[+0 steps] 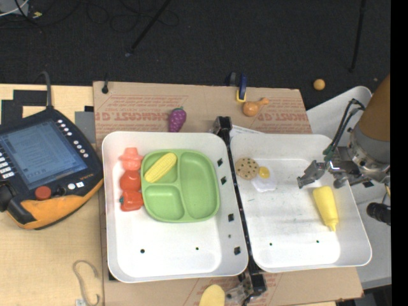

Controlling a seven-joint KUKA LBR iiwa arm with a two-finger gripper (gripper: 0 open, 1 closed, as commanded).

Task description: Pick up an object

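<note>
The arm (375, 123) reached in from 3 o'clock, and its gripper (325, 171) hung over the upper right part of the right bin (299, 250). From this slanted view it could not be told how the claw stood, and nothing showed between its tips. A yellow mustard bottle (326, 206) lay flat on the bin floor just at 6 o'clock of the gripper, its nozzle pointing toward 5 o'clock; whether the claw touched it could not be told. At 9 o'clock of the gripper, in the same bin, lay a round brown cookie (246, 167), with a small yellow piece (263, 171) beside it on a pale scrap (265, 183). The left bin (166, 254) held a green divided plate (182, 187) with a yellow corn cob (159, 167) in its upper left compartment, and a red toy figure (131, 180) lay just at 9 o'clock of the plate. Beyond the 2 bins, on the cardboard (140, 107) toward 12 o'clock, sat a purple bunch of grapes (176, 118) and an orange pear-shaped toy (253, 106). A teach pendant (44, 164) rested on the bench at 9 o'clock, well apart from the bins.
</note>
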